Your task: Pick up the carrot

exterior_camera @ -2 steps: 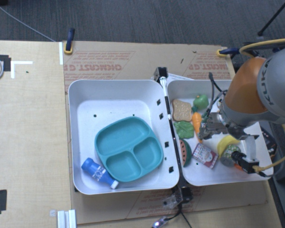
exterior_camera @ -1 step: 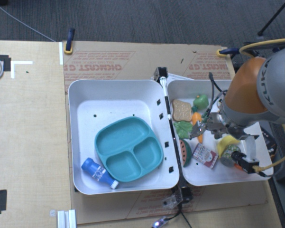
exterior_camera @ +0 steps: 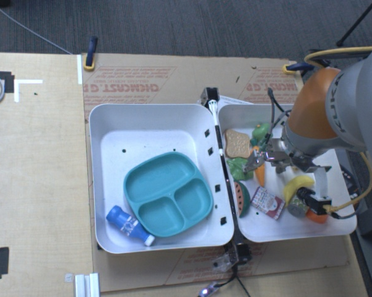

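The carrot (exterior_camera: 260,174) lies in the right bin (exterior_camera: 334,228), near its left wall. Its orange tip pokes out below the gripper, and a green leafy tuft (exterior_camera: 260,132) shows above it. My gripper (exterior_camera: 262,159) sits directly over the carrot's middle and hides that part. Whether it touches the carrot is unclear from this angle. The grey arm with its orange band (exterior_camera: 312,107) reaches in from the right over the bin.
Around the carrot lie a bread slice (exterior_camera: 237,143), a green piece (exterior_camera: 237,167), a watermelon slice (exterior_camera: 241,199), a red packet (exterior_camera: 266,203) and a banana (exterior_camera: 295,187). The left bin (exterior_camera: 105,129) holds a teal divided plate (exterior_camera: 167,194) and a blue bottle (exterior_camera: 127,224).
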You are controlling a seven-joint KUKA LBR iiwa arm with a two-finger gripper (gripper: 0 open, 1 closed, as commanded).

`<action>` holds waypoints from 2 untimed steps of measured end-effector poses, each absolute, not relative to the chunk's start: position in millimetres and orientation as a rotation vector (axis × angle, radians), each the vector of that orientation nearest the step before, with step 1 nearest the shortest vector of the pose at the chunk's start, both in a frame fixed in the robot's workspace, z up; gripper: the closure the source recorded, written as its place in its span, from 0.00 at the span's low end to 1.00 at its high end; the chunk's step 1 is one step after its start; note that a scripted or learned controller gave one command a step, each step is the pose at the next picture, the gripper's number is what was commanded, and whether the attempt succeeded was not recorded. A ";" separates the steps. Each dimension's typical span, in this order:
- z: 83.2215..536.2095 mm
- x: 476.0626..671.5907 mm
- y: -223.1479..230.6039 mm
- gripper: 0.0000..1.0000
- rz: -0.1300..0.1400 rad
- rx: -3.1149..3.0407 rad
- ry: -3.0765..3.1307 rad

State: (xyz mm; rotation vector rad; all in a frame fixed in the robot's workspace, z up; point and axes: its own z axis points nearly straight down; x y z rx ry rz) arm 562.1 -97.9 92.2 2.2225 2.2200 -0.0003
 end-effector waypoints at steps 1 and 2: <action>101.9 562.2 -98.6 1.00 0.000 2.226 2.217; 192.2 535.8 -40.2 1.00 -0.001 2.221 2.221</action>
